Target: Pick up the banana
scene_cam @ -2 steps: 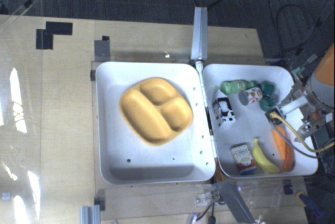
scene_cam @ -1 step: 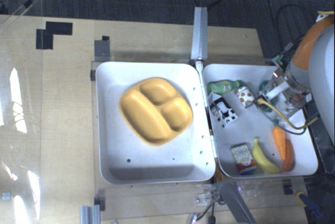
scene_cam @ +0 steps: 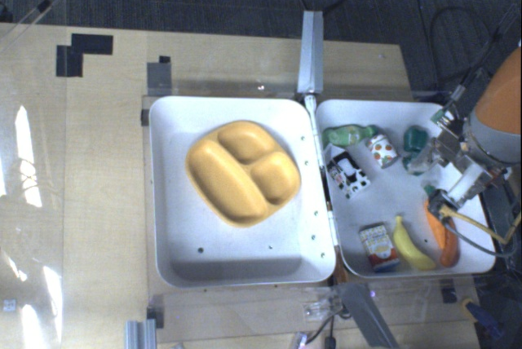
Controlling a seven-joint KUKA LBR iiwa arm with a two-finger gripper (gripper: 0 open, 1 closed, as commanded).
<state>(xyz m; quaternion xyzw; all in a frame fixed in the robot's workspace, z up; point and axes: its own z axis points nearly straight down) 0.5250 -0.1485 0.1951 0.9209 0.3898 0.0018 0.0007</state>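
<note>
Yellow banana lies by the right bin's 6 o'clock rim, long axis running 11 to 5 o'clock. It sits near 7 o'clock of the end effector (spread or pressed together, I cannot tell).

Matt pale wood-grain on the bench. Smooth white plastic, dull sheen, for the left bin and right bin. Glossy yellow plastic for the divided dish. Brushed metal on the bar, top centre. Smooth-skinned banana.

banana flanked by small box and orange item, right bin middle bare
</note>
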